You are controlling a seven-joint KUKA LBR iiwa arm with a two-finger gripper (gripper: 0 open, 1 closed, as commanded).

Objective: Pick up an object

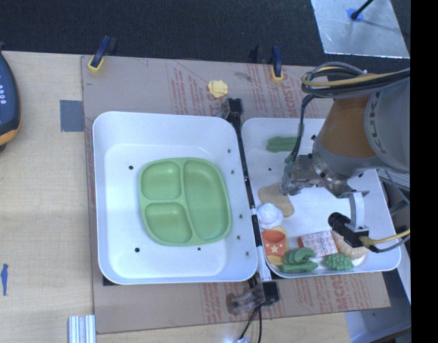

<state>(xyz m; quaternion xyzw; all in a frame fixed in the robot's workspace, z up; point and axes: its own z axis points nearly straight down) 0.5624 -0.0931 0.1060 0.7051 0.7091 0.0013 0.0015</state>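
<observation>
**Arm low over the right bin, choosing among the toy food**

From where I stand, the grey arm with its orange band reaches in over the right bin [387,191], and the gripper [296,179] sits low near the bin's middle, just above a tan, flat piece [274,193] that lies against the bin's left side. Whether the gripper is released or clenched I cannot tell; the wrist body hides that part, and nothing can be seen held.

The things on offer crowd the near edge of that bin: a white crumpled lump [269,213], an orange cup with a star [274,243], a green pea pod [300,259], a red-and-white packet [320,244] and a small green leafy piece [339,262]. A green bean-like piece [281,144] lies apart at the far end. The left bin [108,191] carries a green divided plate [183,201].

The tan piece looks the nearest candidate, I would judge, but it is thin and lies flat, so a good grasp would want the tips pressed right down to the bin floor and straddling its narrow width. The white lump touches it, so the approach should stay on the far side to avoid nudging both.
</observation>
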